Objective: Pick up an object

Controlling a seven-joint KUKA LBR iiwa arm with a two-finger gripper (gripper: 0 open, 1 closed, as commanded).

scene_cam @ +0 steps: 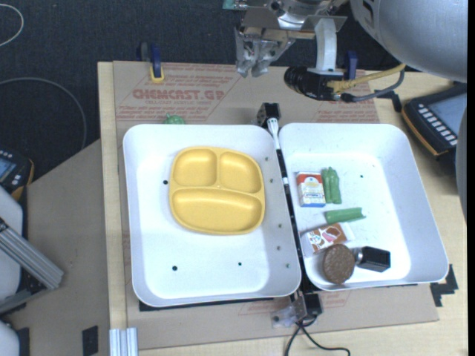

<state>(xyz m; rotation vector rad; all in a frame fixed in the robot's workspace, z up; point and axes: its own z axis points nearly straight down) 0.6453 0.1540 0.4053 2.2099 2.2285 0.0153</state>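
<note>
On the counter point(119, 199), two shallow white bins sit side by side, their inner rims touching along a central seam. Left bin point(148, 273): holds one yellow divided plate point(217, 190), lying flat toward the far half of the bin, with two small compartments on its far side and one long compartment on its near side; nothing lies in the compartments. Right bin point(401, 169): holds six small things, all gathered toward the seam side. A red-and-white carton point(311, 188) lies flat, farthest from the near rim; a dark green vegetable piece point(331, 185) lies just beside it, on the side away from the seam. Nearer the viewer, a lighter green pod-shaped piece point(344, 215) lies crosswise. Nearer again, a red-and-white packet point(326, 236) sits tilted, touching a brown round disc point(338, 263) at the near rim. A black block with a silvery neck point(370, 257) lies just beside the disc, away from the seam. Gripper point(253, 64): hangs beyond the far rims of both bins, over the brown board point(185, 95) under the bins, well apart from every candidate thing; its fingers point down with nothing between them, and whether they are apart or together cannot be told.
</note>
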